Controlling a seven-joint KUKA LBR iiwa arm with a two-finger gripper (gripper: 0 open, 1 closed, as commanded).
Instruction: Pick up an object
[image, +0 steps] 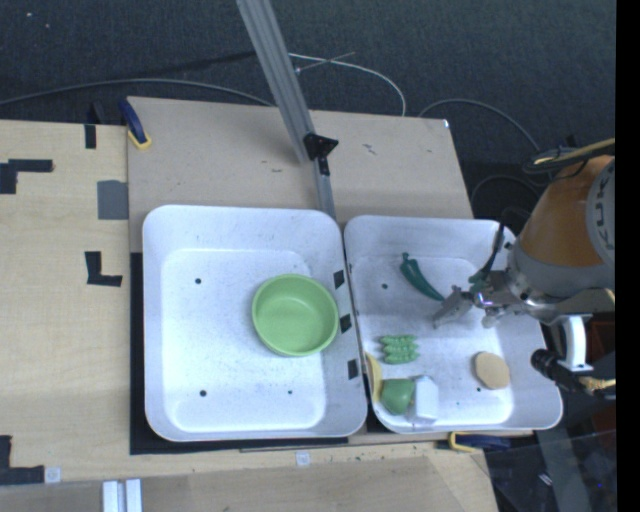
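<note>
Right bin (500, 240), hand (447, 311) beside pepper (420, 279)

- The green bowl (295, 315) sits right of centre in the left bin (160, 300); left of the bowl the floor lies open to me.
- Right of the bowl, past the divide, the right bin (440, 232) is crowded: a dark green pepper (420, 278), a pea pod (399, 348), a tan cookie (491, 370).
- The metal pole (285, 85) slants behind the bowl.
</note>
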